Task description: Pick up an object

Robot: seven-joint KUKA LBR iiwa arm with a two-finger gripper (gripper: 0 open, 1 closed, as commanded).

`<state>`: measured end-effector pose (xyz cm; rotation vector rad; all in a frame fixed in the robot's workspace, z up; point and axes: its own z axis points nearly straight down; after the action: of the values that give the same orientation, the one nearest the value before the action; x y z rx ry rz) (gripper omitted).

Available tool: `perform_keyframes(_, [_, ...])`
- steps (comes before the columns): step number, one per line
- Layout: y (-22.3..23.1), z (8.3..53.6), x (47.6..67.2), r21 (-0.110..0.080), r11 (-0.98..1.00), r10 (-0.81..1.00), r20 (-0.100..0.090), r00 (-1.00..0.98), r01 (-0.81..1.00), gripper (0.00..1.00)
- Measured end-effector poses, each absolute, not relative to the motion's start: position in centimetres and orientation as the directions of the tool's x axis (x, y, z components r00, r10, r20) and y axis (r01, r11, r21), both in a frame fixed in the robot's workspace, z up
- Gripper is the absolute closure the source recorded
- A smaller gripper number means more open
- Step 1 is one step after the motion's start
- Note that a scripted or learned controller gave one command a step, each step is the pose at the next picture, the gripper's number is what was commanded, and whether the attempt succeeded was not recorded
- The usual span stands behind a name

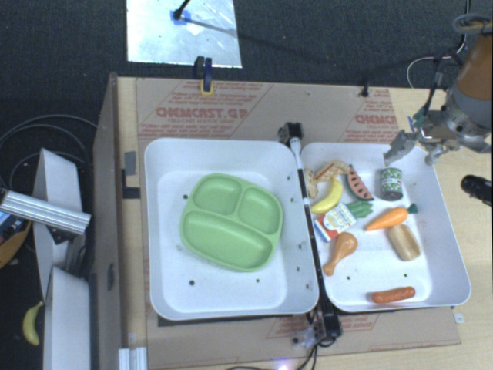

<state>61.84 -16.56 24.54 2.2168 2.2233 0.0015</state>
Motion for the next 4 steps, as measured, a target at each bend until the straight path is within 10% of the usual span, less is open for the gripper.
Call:
perform_keyframes(1, [-20.8,7.7,62.4,-0.004,-0.001,1.0,0.0,0.001,1.0,0.0])
perform_keyframes(2, [-19.4,19.0,67.3,0.016,0.008,1.0,-0.004,-0.008,1.0,0.0])
perform_keyframes(3, [-19.2,7.9,64.5,-0.005,0.001,1.0,0.002,-0.001,1.0,0.0])
perform_keyframes(4, [-19.3,9.6,64.9,0.006,0.004,1.0,-0.002,-0.004,1.0,1.0])
